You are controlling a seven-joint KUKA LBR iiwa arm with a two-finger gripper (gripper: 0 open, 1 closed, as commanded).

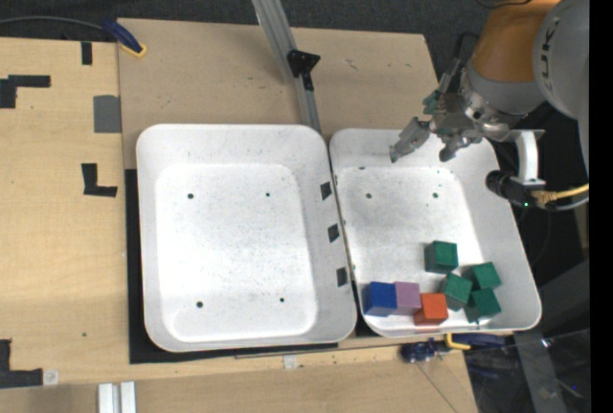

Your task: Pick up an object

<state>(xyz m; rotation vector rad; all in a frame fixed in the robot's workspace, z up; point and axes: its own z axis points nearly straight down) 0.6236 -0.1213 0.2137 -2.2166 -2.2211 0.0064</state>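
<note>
Gripper [423, 145] hangs over far rim of right bin [498, 219], fingers spread, nothing between them. Blocks cluster at near end: green block [442, 256] stands most apart. Best target: descend straight over it, straddle flat sides, avoid neighbours, then close.

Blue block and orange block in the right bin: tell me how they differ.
The blue block is blue and looks somewhat larger; the orange block is orange-red and smaller. The blue block sits at the left end of the row by the right bin's near wall; the orange block sits further right, with the purple block between them. Both are cube-like and rest on the bin floor, far from the gripper.
</note>
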